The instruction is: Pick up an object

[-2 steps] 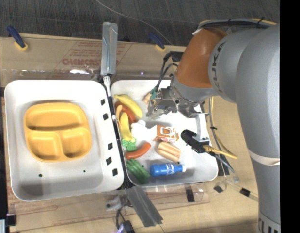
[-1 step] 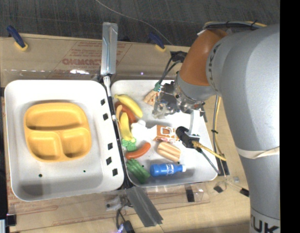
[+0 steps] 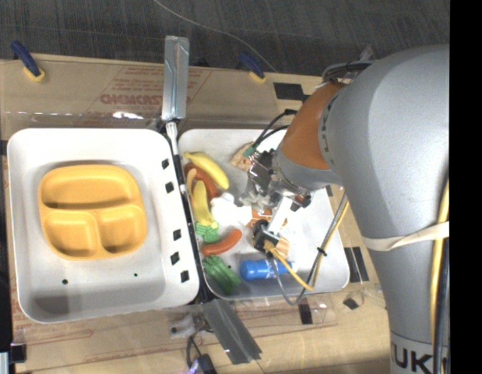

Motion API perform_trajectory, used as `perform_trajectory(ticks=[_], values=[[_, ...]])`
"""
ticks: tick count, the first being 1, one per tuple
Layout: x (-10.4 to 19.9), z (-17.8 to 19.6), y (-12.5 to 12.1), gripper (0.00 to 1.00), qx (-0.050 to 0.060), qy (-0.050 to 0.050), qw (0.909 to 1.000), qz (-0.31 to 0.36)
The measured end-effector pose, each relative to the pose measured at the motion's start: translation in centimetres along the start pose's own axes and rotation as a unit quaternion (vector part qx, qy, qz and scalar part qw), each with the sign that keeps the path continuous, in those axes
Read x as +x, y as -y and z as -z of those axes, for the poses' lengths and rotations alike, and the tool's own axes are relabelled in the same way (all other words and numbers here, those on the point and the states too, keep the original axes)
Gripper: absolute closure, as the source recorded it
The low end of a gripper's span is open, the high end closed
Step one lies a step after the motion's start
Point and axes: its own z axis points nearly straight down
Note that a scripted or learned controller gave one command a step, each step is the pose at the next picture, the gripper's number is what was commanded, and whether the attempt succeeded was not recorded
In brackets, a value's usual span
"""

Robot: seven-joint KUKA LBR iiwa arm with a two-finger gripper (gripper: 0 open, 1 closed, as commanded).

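My gripper (image 3: 262, 211) is down in the right bin (image 3: 334, 267), over the pile of toy food near its middle. Beside it to the left lie a yellow banana (image 3: 209, 170), a second yellow piece (image 3: 200, 202) and a small white object (image 3: 223, 208). A red sausage-like piece (image 3: 222, 243) and a green item (image 3: 219, 272) lie along the bin's left front. A blue can (image 3: 258, 269) rests on its side at the front. Something small and orange (image 3: 261, 223) sits right under the gripper, partly hidden by it and by cables.
The left bin (image 3: 38, 287) holds a yellow divided tray (image 3: 93, 209). A ridge with black clips (image 3: 177, 224) separates the two bins. The arm's grey body (image 3: 388, 154) covers the right bin's right side. Loose yellow and black cables (image 3: 303, 275) hang over the bin's front.
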Motion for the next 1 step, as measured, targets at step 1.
perform_trajectory(ticks=[1], values=[[6.48,3.25,-5.19,0.0,0.014,0.014,0.9924,-0.122]])
